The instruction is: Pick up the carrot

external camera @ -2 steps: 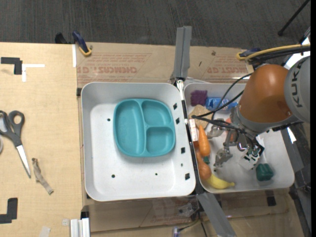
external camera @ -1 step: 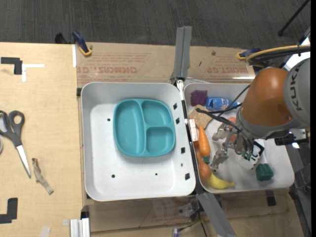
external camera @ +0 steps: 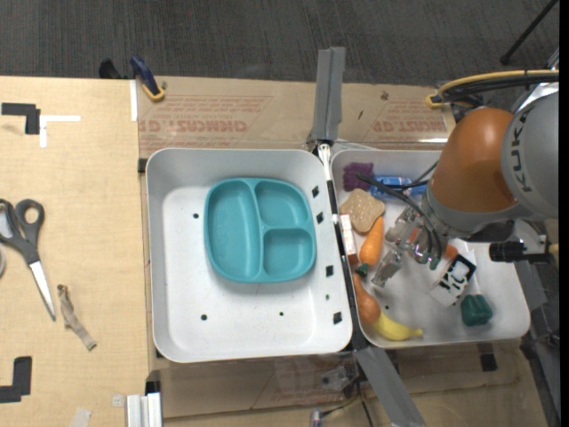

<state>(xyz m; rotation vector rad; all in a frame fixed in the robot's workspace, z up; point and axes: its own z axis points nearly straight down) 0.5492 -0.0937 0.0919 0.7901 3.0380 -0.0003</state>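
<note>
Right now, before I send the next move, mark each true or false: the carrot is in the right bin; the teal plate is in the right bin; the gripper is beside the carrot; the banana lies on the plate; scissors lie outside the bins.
1. The carrot is in the right bin. True.
2. The plate is in the right bin. False: it is in the left bin.
3. The gripper is beside the carrot. True.
4. The banana lies on the plate. False: it is in the right bin.
5. Scissors lie outside the bins. True.
</note>
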